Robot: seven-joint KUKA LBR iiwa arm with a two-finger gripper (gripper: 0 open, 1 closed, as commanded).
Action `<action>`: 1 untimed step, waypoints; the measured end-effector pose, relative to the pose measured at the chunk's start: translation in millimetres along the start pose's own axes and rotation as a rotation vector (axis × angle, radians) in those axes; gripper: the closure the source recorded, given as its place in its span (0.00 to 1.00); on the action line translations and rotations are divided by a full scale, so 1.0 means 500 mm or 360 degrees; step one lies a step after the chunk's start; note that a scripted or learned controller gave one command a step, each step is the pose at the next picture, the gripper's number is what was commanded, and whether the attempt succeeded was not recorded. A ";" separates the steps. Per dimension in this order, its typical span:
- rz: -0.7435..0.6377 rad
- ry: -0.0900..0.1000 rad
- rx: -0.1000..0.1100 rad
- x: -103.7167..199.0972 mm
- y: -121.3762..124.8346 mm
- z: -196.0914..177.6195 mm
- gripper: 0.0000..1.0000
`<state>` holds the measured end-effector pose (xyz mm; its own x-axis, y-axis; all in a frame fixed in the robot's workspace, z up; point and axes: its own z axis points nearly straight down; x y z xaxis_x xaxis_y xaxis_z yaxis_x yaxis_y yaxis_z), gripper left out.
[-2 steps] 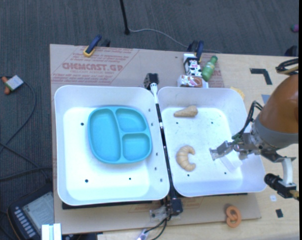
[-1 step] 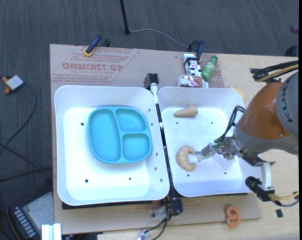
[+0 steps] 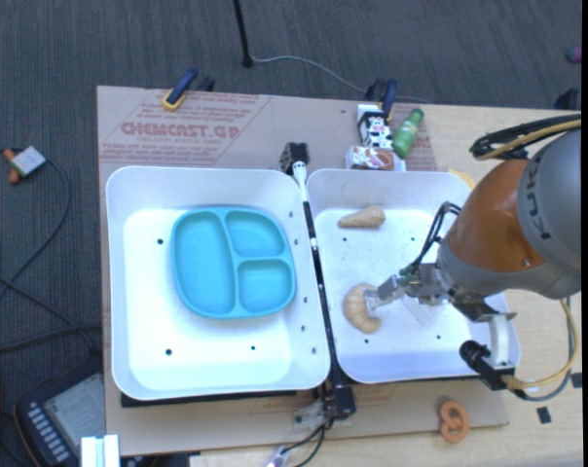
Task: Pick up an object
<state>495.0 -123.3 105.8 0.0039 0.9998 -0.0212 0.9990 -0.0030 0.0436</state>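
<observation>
Orange plastic, a small ring-shaped piece [image 3: 454, 420], is seen at the near edge of the brown board [image 3: 177, 144], just outside the right bin [image 3: 411, 363]. Within that bin, a tan croissant-shaped pastry [image 3: 358, 309] is lying near the front left, and the gripper [image 3: 375, 295] is placed at its upper right end, reaching in from the right on the grey arm with its orange band [image 3: 494, 232]. The fingers [image 3: 382, 292] are drawn close together and appear to touch the pastry's tip; whether the pastry is clamped between them cannot be told from this slant. A second, paler oblong pastry [image 3: 362, 219] is shown farther back in the same bin, well apart from the gripper. In the left bin [image 3: 138, 348], a light blue plate [image 3: 233, 262] with three compartments is set near the centre. Beyond the bins, a green bottle [image 3: 407, 132] and a small printed carton [image 3: 374, 144] are lying on the board, with blue-handled clamps [image 3: 181, 87] at its far edge.
</observation>
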 end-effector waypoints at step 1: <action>0.0012 -0.0024 -0.0019 -0.015 0.005 -0.026 1.00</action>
<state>496.7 -130.4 119.3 0.0123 0.9993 -0.0360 0.9984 -0.0103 0.0559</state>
